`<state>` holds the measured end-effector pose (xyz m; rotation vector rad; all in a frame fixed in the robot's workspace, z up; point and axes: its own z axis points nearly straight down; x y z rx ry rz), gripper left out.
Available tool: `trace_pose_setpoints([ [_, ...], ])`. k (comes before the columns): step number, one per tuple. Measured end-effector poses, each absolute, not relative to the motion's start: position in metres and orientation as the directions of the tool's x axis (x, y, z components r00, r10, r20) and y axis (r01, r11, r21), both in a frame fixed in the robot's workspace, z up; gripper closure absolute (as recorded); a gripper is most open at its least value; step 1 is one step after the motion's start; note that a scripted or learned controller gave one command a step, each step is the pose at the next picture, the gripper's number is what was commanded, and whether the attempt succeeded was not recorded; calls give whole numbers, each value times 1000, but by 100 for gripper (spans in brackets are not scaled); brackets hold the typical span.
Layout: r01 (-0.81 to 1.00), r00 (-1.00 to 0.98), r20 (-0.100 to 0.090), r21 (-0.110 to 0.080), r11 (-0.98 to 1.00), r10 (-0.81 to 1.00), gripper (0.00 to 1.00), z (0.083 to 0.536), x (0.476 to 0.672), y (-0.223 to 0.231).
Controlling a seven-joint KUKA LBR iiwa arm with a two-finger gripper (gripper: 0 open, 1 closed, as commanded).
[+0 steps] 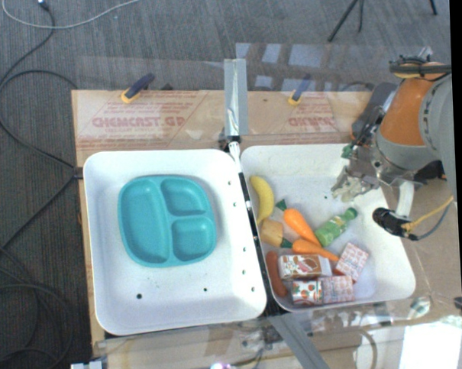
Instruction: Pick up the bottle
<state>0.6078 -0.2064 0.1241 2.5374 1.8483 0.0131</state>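
Green bottle (337, 226): lying tilted in right bin (388, 276), just beside two carrots (301, 224), cartons (305, 267) near below. Advisable: lower straight over bottle's middle, fingers set across its narrow width, clear of carrots. Arm (412, 122): reaching in from right, wrist bent down, fingers (353, 181) above and apart from bottle, apparently spread, grasping nothing.

cam: fixed overhead | slanted down | both bins (251, 294) | arm enters R

Green bottle (337, 226), orange carrots (301, 224), yellow banana (262, 198), teal plate (168, 218), white bins (114, 300).
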Motion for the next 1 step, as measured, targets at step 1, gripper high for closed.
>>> trace_pose_setpoints([
  [1, 952, 306, 5, 7, -306, 952, 0, 124, 608, -206],
])
